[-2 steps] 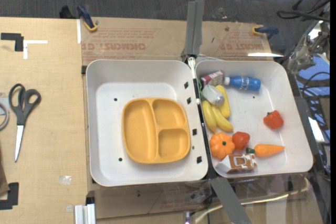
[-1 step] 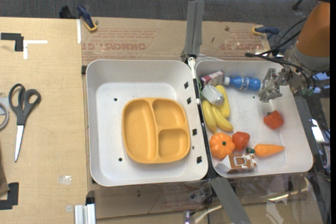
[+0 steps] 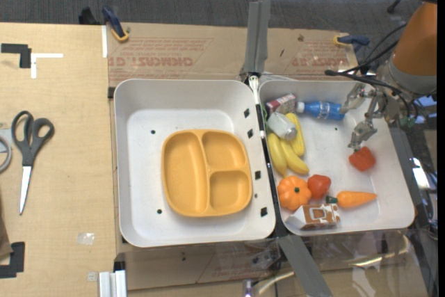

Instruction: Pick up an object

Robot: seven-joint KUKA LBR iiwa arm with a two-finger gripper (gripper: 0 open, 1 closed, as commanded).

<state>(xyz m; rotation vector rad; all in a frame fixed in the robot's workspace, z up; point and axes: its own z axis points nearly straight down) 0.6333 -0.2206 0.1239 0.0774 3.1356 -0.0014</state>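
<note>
Gripper (image 3: pixel 363 135) with fingers spread apart, hovering just above a small, round, red-orange fruit (image 3: pixel 361 160), right bin (image 3: pixel 400 170)

Desk (image 3: pixel 55 219) is light wood; scissors (image 3: pixel 28 146) with black handles lie at its left edge, blades pointing near. Brown cardboard (image 3: pixel 181 55) sits under the far side of both white bins (image 3: pixel 132 163), blue clamps at its far left (image 3: pixel 115 24) and far right (image 3: pixel 351 42) corners. Grey bar (image 3: pixel 257 38) runs far from the seam between the bins.
</note>
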